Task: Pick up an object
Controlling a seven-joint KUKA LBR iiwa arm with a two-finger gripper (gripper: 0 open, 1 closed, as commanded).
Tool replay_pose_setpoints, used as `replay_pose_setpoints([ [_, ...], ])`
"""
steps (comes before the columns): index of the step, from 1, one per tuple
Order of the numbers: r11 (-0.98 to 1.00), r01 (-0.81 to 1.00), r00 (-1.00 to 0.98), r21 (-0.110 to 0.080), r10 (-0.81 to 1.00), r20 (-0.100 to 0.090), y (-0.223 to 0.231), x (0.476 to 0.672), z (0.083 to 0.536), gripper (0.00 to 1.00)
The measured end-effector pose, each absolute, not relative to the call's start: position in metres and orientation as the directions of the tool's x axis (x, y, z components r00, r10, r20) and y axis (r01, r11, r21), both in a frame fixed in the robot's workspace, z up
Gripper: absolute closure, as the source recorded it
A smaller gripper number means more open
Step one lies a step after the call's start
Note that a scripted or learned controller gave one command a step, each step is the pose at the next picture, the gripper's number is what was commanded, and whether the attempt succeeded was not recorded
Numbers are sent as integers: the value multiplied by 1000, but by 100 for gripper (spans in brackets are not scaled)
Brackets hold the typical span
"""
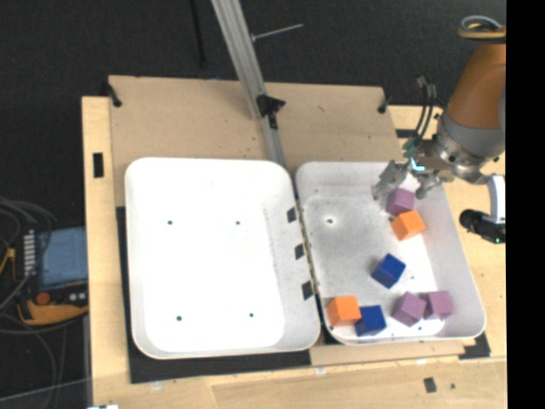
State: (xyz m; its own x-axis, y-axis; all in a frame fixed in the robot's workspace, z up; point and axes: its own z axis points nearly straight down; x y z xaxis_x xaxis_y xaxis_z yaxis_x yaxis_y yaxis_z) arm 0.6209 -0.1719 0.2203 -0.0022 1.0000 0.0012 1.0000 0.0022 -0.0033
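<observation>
My gripper (pixel 407 184) hovers over the upper right part of the right bin (pixel 341 196), its two fingers spread apart and open. Just below the fingertips, a purple cube (pixel 400 201) rests on the bin floor, and I cannot tell whether the fingers touch it. An orange cube (pixel 409 224) lies right beside that purple cube. Farther down sits a blue cube (pixel 388 270). Along the bin's near edge are another orange cube (pixel 344 309), a second blue cube (pixel 370 319) and two purple cubes (pixel 410 308) (pixel 439 302).
The left bin (pixel 209 254) lies beside the right one, with small clips along the divide between them. A slanted metal rail (pixel 243 54) rises behind the bins. Cables and a blue box (pixel 61 258) sit off the bench's left side.
</observation>
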Motion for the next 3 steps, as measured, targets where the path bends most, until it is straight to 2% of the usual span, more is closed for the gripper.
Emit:
replay_pose_setpoints([
  [1,4,1000,-4,1,1000,-1,-172,622,223,0],
  [2,0,1000,0,-4,1000,-2,-173,613,164,0],
  [3,2,1000,-3,-3,1000,-2,-171,618,120,0],
])
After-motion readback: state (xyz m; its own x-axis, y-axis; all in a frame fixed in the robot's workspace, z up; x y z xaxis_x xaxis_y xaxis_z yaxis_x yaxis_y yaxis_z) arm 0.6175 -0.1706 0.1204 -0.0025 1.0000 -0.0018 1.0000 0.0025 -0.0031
